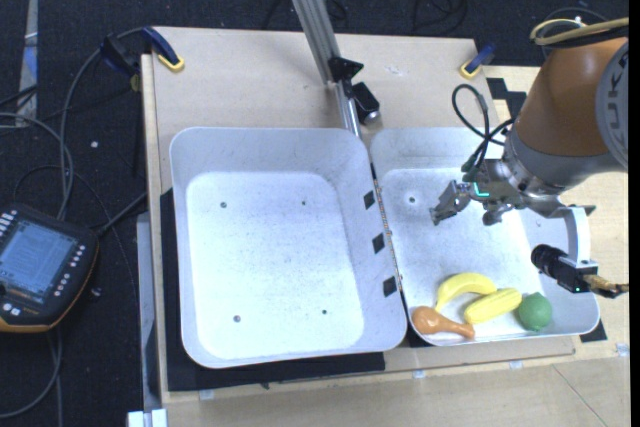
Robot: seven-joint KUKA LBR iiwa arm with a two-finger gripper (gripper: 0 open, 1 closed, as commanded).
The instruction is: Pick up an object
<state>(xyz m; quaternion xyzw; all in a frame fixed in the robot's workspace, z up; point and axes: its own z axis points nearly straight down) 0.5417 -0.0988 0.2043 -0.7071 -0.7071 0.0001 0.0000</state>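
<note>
1. Along the near wall of the right bin (585,310) lie four things in a tight row: an orange pear-shaped piece (440,321) at the left, two bananas (478,297) touching each other in the middle, and a green ball (535,312) at the right, near the corner.
2. The row hugs the near rim, leaving little room on that side; the floor of the bin behind it is bare.
3. The gripper (462,201) hangs over the middle of the right bin, well apart from the fruit and farther back, nearer the wall shared by the bins.
4. Whether its fingers are spread or closed I cannot tell; nothing shows between them.
5. The left bin (270,245) has a wide speckled floor.
6. Beyond both bins the bench (250,80) runs to its far edge, where a slanted metal rail (315,10) crosses.
</note>
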